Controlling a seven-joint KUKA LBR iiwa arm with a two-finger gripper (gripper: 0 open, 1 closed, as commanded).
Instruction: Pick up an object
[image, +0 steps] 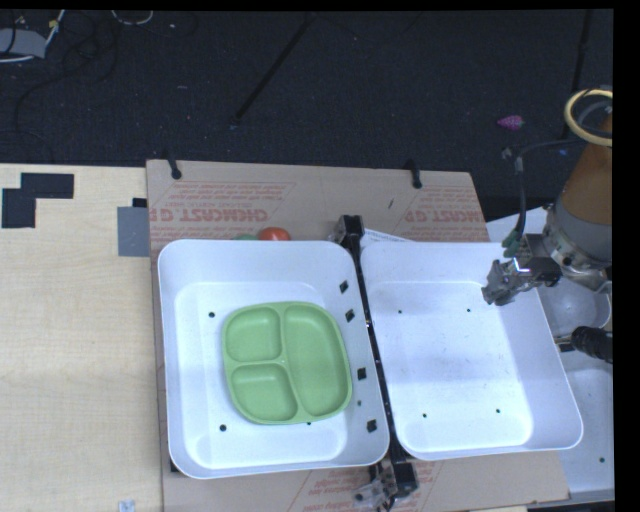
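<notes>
Hovering at the upper right rim of the right bin (470, 440), the tool (503, 282) hangs from the grey arm (585, 215) that reaches in from the right, and this looks like the very start of the task: an approach, with nothing picked yet. How far the tool is open I cannot tell; it is small and dark at this slant, and nothing shows in its grip. The one clear candidate for picking is the green divided plate (287, 362), which lies flat in the left bin (190, 440), near its middle and well apart from the tool, with the dark divider (362, 330) between the two bins in the way. A small orange-red thing (273, 235) peeks out just behind the left bin's back rim, on the cardboard (300, 200) that covers the worktop. The next move, as I judge it, calls for a long sweep leftward over the divider, then a descent onto the plate's raised rim, since a flat plate offers little else to pinch.
</notes>
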